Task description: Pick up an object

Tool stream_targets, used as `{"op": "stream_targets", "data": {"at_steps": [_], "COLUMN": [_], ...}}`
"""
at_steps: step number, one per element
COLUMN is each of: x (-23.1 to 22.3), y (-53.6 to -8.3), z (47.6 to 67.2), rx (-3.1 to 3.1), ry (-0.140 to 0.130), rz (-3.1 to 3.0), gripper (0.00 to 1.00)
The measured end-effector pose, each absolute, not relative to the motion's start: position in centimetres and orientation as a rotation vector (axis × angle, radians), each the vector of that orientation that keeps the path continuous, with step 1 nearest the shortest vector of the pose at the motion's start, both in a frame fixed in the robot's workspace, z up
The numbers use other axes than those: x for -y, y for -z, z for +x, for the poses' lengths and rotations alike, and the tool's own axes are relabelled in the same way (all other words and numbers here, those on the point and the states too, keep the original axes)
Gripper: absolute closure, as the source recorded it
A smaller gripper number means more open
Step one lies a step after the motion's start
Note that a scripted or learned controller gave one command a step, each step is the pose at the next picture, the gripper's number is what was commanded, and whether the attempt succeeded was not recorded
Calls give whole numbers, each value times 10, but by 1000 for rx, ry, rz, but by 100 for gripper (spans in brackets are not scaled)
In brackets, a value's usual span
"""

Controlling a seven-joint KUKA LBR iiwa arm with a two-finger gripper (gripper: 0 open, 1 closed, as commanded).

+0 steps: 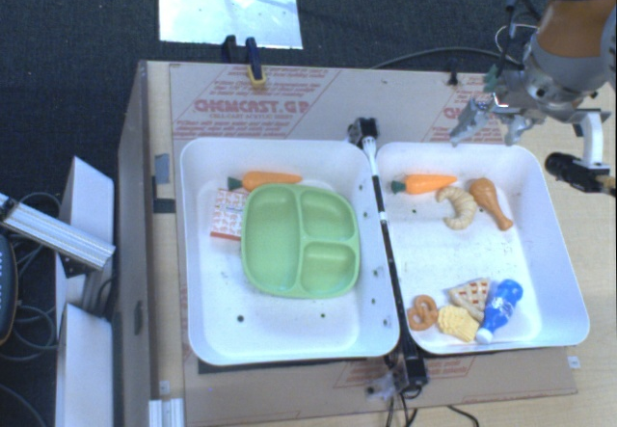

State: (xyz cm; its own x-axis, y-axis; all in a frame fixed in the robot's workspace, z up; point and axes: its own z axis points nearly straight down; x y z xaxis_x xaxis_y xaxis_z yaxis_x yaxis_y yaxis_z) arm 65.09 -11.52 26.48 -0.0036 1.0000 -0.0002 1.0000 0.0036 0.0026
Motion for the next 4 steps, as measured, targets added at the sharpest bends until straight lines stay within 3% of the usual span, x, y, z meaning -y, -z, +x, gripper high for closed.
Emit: {"op": "stream_targets", "data": {"at_steps": [1, 2, 3, 4], "x": [174, 198, 198, 119], "y": [-192, -84, -97, -192], "z": [654, 649, 651, 655], "rx": [-2222, -2223, -2221, -2224], "ry": [2, -1, -6, -10], "rz": [2219, 2218, 2213, 2211], "gripper": [0, 0, 100, 100]}}
